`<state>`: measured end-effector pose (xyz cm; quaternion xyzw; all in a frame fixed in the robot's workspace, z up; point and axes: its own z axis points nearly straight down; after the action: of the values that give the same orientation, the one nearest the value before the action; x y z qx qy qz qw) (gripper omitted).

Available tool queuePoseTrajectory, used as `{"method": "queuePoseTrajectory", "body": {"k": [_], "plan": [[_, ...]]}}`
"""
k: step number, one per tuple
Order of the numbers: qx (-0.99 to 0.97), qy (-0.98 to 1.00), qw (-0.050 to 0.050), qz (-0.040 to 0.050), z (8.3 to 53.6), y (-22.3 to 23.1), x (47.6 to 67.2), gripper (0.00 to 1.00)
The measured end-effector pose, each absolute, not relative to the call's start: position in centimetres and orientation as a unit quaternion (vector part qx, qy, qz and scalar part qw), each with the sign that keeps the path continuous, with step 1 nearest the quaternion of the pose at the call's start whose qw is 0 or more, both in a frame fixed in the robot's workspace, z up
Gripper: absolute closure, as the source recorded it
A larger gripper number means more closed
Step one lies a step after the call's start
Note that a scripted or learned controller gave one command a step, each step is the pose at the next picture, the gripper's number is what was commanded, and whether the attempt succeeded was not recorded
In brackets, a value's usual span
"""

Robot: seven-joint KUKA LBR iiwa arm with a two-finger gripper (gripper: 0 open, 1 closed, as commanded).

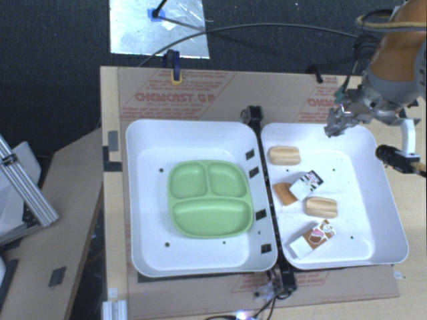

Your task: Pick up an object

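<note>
The right bin (373, 199) holds several small items: a tan bread roll (284, 155) at the back left, a second roll (321, 207) in the middle, an orange-brown wedge (285, 194), a black-and-white packet (307, 183) and a white printed packet (314, 238) near the front. My gripper (337, 125) hangs above the back edge of this bin, right of the far roll and well apart from every item. Nothing shows between its fingers.
The left bin (143, 199) holds a green sectioned plate (210, 199). Black clips run along the divider (261, 185) between the bins. A blue clamp (174, 66) stands at the back of the cardboard sheet. A black cable arcs over the back.
</note>
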<state>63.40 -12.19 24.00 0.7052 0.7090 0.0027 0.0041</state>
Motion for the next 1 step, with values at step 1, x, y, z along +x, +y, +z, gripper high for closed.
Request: {"method": "queuePoseTrajectory", "body": {"k": [1], "plan": [[0.705, 0.709, 0.002, 0.0010, 24.17, -12.18, 63.50, 1.00]]}}
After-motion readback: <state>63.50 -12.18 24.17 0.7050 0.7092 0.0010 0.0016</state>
